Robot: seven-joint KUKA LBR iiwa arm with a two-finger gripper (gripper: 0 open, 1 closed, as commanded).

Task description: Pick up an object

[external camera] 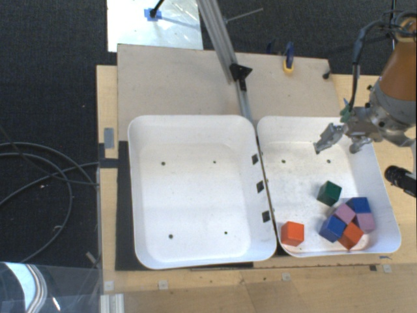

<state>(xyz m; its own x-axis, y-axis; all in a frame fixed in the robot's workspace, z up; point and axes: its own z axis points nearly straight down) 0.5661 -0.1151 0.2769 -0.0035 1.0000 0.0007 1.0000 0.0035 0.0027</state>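
Small solid-coloured cubes sit in the right white bin (pixel 277 175), gathered toward its 5 o'clock corner: a dark green cube (pixel 330 192) stands alone above a tight cluster of two blue cubes (pixel 333 227), two pale purple cubes (pixel 345 213) and an orange cube (pixel 351 235). A second orange cube (pixel 292 233) rests apart at the bin's 7 o'clock corner. The gripper (pixel 341 139) hangs over the bin's 1 o'clock area, well apart from every cube, its two fingers spread apart with nothing between them; the left white bin (pixel 140 175) lies beside.
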